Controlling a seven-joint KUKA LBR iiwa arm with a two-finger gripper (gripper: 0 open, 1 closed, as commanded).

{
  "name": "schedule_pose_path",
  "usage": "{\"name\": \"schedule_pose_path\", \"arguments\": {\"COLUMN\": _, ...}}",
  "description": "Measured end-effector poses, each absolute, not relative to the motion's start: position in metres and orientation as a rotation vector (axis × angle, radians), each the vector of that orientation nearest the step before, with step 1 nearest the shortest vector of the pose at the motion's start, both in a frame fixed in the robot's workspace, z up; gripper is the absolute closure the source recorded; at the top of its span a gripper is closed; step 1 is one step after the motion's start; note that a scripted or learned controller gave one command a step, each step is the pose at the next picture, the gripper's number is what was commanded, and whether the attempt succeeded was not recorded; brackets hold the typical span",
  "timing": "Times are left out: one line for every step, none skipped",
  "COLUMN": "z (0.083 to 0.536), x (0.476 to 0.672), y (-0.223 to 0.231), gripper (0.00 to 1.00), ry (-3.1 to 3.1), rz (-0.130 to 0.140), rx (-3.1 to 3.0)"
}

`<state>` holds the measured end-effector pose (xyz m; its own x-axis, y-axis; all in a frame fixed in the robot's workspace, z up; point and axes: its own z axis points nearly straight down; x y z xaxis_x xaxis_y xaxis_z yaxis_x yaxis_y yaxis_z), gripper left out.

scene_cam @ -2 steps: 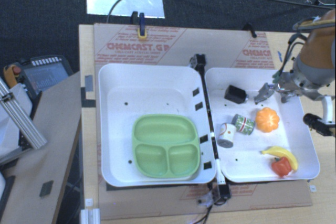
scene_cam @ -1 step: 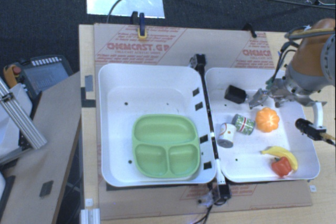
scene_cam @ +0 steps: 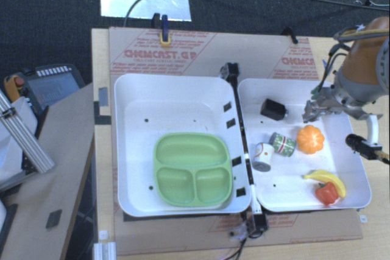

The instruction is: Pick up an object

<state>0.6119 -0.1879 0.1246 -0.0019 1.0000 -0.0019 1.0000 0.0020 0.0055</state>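
The tool (scene_cam: 312, 110) hangs over the right bin (scene_cam: 359, 189) just above an orange (scene_cam: 311, 139), at that bin's far right part, and whether it is clenched or released I cannot tell. In this bin a black block (scene_cam: 273, 109) lies left of the tool, a green can (scene_cam: 282, 144) and a white cup (scene_cam: 263, 156) lie left of the orange, and a banana (scene_cam: 327, 178) touches a red pepper (scene_cam: 327, 193) below it. A green tray (scene_cam: 192, 168) rests in the left bin (scene_cam: 131, 131).

Divided tray (scene_cam: 192, 168) in left bin (scene_cam: 131, 106); fruit (scene_cam: 310, 139), cans (scene_cam: 282, 144) in right bin (scene_cam: 359, 182).
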Motion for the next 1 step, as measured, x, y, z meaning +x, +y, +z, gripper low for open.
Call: {"name": "schedule_pose_path", "arguments": {"z": 0.1828, "x": 0.6040, "y": -0.1879, "gripper": 1.00, "ry": 2.217, "rz": 0.006, "rx": 2.217}}
